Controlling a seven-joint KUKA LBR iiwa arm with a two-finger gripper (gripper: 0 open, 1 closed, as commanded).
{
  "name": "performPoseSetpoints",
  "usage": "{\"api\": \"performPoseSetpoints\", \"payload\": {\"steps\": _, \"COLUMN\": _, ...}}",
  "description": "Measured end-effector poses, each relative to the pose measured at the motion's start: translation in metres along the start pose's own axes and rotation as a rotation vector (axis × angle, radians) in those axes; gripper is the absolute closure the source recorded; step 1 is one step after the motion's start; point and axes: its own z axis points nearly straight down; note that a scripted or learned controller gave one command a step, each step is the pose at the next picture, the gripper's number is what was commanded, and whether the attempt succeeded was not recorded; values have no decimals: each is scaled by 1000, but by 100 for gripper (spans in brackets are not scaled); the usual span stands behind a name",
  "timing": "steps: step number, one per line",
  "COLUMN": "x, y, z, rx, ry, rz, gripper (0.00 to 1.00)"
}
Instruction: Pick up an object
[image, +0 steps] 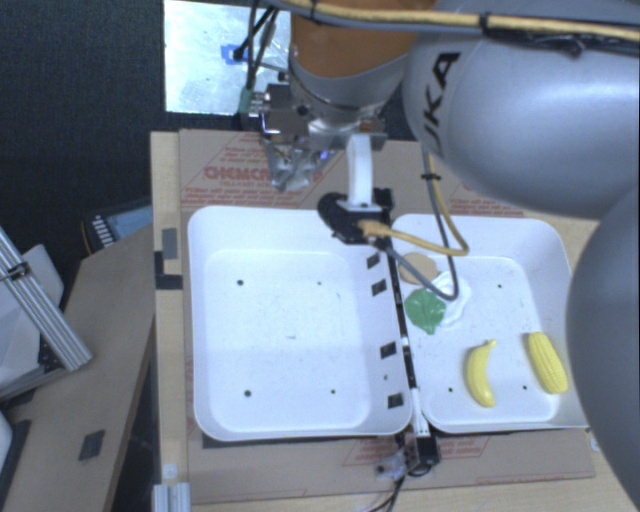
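Two white bins (280, 345), dotted with small dark specks. A yellow banana (481, 373), yellow corn (546, 362), a green leafy piece (425, 311). Grey arm (540, 110), orange band (345, 45).

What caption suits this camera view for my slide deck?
KUKA arm's end effector hovers beyond the left bin; banana, corn cob and green item lie in the right bin.

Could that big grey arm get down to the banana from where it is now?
Probably yes. The banana lies in the open in the right bin, apart from the corn and the green piece, with nothing over it. The gripper sits up beyond the bins' far edge, so it must travel over first.
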Motion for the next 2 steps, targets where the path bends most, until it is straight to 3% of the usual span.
{"api": "performPoseSetpoints", "payload": {"steps": 1, "x": 1, "y": -42, "z": -85, "rx": -3, "ry": 3, "rz": -5, "gripper": 100}}
{"api": "performPoseSetpoints", "payload": {"steps": 2, "x": 1, "y": -104, "z": -99, "rx": 5, "ry": 0, "rz": -6, "gripper": 100}}
